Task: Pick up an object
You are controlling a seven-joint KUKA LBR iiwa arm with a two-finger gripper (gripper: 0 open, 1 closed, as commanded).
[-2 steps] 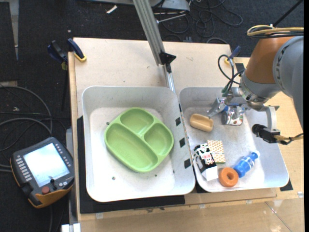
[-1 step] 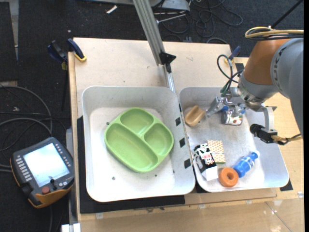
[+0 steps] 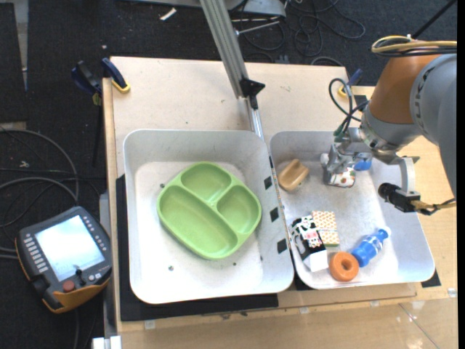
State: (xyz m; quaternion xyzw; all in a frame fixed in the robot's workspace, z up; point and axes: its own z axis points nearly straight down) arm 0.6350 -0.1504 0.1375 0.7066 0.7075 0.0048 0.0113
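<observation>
gripper is low in the right bin, at its far end, and something small and pale with a red patch shows at its tip; whether that is a held object or part of the tool i cannot tell, nor how the gripper is set. just beside the gripper, toward the left bin, lies a tan wooden block. nearer the camera from the gripper sit a patterned carton, an orange ring and a small blue bottle, close together. the left bin bears a green divided plate. as a judgement, the pick looks under way at best: nothing is visibly lifted clear, so the grasp and the raise remain.
</observation>
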